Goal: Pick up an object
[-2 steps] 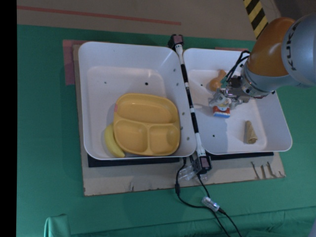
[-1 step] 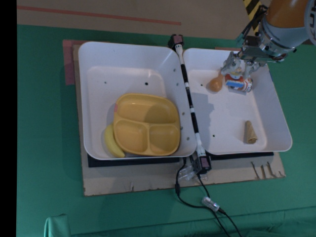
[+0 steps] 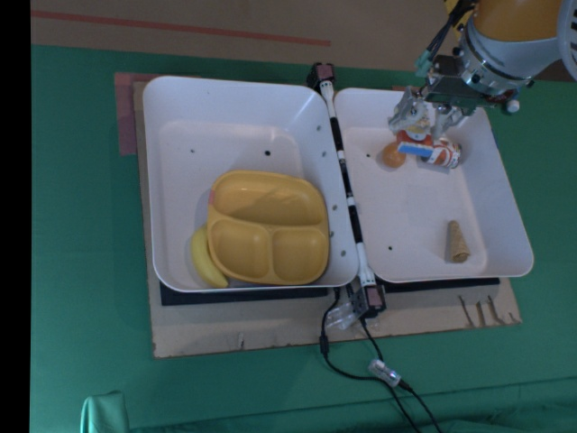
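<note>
Orange-and-white can (image 3: 436, 153) lies on its side at the right bin's (image 3: 505, 242) far end, touching 1 small orange ball (image 3: 391, 157). Gripper (image 3: 420, 120) hovers directly above; its opening cannot be judged, nothing visibly held. The can is likely light, rigid and prone to roll: grasp across its mid-body.

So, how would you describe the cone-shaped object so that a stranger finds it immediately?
Look at the right bin, the one where the arm works. Near its front right corner lies a small tan cone, alone, far from the orange ball and the can under the gripper.
</note>
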Robot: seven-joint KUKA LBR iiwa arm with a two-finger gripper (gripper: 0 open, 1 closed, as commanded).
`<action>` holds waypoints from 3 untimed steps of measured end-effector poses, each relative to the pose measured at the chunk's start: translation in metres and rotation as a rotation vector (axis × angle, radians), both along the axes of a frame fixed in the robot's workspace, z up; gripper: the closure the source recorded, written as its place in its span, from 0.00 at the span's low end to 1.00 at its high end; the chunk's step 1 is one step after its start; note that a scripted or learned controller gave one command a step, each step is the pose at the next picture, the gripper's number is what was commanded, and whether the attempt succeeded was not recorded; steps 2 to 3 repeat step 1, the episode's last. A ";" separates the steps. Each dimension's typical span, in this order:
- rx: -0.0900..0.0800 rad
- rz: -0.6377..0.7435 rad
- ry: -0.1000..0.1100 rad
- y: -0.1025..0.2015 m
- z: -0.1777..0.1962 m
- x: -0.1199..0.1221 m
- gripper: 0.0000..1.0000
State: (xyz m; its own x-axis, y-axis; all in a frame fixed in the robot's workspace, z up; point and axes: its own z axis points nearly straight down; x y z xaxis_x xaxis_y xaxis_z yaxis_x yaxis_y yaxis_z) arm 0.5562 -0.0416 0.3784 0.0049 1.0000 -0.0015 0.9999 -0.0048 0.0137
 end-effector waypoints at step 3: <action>0.003 0.000 0.001 0.074 0.026 -0.016 1.00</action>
